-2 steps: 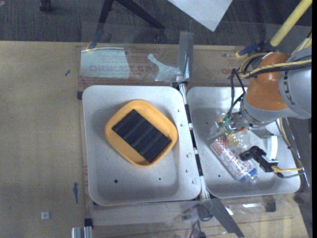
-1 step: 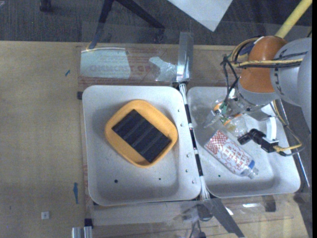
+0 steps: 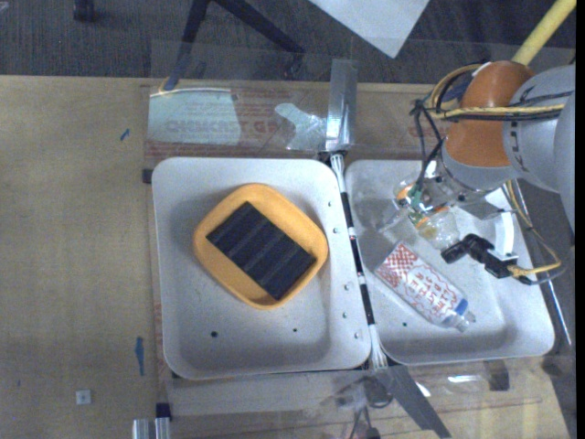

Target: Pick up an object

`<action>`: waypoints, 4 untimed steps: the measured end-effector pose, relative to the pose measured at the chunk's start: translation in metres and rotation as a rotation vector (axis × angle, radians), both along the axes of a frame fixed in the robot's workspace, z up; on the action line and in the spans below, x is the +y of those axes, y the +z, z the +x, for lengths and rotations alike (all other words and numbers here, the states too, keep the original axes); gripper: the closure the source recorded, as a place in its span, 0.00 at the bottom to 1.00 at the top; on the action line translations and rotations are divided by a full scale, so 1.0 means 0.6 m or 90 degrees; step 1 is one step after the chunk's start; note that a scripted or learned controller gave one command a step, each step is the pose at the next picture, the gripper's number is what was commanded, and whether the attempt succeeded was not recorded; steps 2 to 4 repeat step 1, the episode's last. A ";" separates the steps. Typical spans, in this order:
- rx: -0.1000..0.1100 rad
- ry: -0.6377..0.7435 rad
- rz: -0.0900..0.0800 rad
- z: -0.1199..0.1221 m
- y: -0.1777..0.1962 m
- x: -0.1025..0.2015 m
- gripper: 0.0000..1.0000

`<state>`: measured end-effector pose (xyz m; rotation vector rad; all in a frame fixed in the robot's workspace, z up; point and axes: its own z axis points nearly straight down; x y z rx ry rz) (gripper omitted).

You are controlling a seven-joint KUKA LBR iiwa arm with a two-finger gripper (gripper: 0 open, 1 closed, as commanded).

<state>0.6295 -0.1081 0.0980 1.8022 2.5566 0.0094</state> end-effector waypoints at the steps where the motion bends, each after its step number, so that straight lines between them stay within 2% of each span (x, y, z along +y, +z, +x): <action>1: 0.006 0.227 -0.002 0.024 0.230 0.004 1.00; 4: 0.006 0.227 -0.002 0.024 0.230 0.004 1.00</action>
